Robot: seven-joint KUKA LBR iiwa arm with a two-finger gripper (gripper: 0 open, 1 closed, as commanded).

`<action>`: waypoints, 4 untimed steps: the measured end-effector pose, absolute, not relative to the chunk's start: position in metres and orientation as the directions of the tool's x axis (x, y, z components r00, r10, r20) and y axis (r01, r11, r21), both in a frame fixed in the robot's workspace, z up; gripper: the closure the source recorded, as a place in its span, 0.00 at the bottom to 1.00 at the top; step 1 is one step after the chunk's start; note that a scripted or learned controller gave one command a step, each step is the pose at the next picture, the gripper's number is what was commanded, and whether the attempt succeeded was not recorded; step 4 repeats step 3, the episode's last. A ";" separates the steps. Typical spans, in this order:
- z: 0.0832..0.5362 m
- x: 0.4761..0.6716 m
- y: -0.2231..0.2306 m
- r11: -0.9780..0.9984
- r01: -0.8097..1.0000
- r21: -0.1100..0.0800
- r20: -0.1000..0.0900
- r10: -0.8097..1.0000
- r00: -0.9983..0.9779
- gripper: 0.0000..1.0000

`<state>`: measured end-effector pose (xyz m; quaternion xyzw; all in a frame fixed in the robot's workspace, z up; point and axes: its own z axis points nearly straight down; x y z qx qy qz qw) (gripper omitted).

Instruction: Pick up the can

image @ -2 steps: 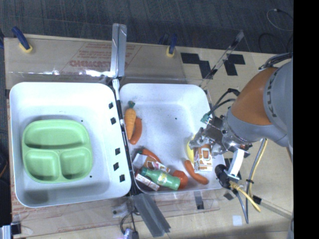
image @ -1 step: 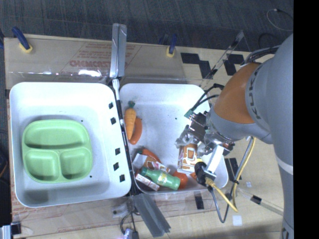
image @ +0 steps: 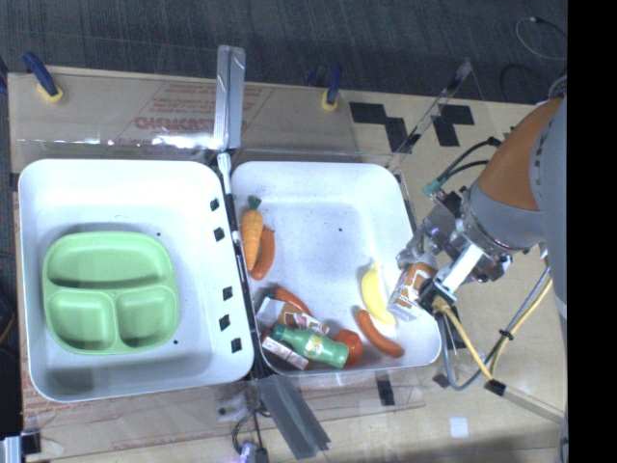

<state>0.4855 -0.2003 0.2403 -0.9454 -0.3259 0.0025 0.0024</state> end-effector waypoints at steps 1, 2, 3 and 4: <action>0.156 0.478 -0.122 -0.841 0.541 -0.007 -0.003 0.541 0.841 1.00; 0.165 0.478 -0.121 -0.838 0.546 -0.012 -0.005 0.546 0.838 1.00; 0.231 0.479 -0.047 -0.823 0.568 -0.004 -0.002 0.568 0.823 1.00; 0.231 0.479 -0.047 -0.823 0.568 -0.004 -0.002 0.568 0.823 1.00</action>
